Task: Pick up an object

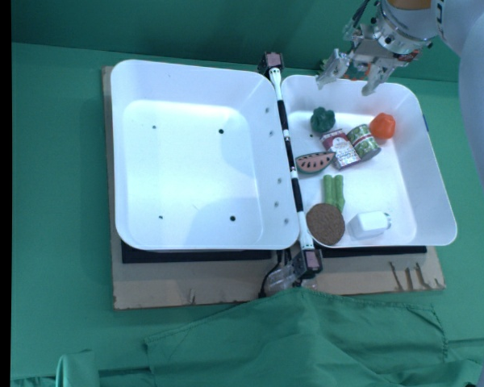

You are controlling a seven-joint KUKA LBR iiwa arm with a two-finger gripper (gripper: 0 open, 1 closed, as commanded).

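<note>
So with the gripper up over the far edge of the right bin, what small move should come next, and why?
Probably lower the gripper, open with nothing between its fingers, forward and down toward the green broccoli-like toy. It lies nearest and apart from the cans.

A single fixed camera looks down at a slant from above the bench, far enough back to frame both shallow white plastic bins [137, 83] side by side, with the grey robot arm [476, 22] entering at two o'clock.
</note>
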